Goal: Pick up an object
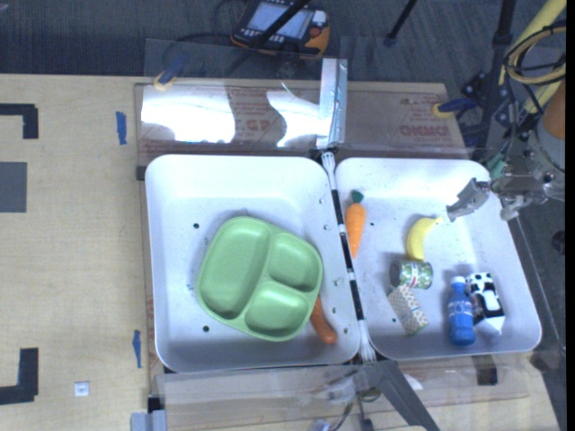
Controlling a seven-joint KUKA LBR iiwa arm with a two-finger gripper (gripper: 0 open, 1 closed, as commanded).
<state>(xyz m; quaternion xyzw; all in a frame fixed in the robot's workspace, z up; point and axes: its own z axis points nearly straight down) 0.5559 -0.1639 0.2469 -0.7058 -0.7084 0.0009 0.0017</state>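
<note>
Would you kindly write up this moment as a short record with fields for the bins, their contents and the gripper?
left bin: green divided plate; an orange item partly tucked under the plate's edge
right bin: toy carrot, banana, patterned roll, patterned wrapped piece, blue bottle, black-and-white item
gripper: over the right bin's far right part, above and right of the banana, nothing seen held
fingers: cannot tell

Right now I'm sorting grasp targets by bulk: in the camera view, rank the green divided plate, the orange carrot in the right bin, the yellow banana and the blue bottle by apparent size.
1. Green divided plate, by far the largest.
2. Orange carrot and blue bottle: too alike to rank.
3. Yellow banana, slightly smaller.
</note>
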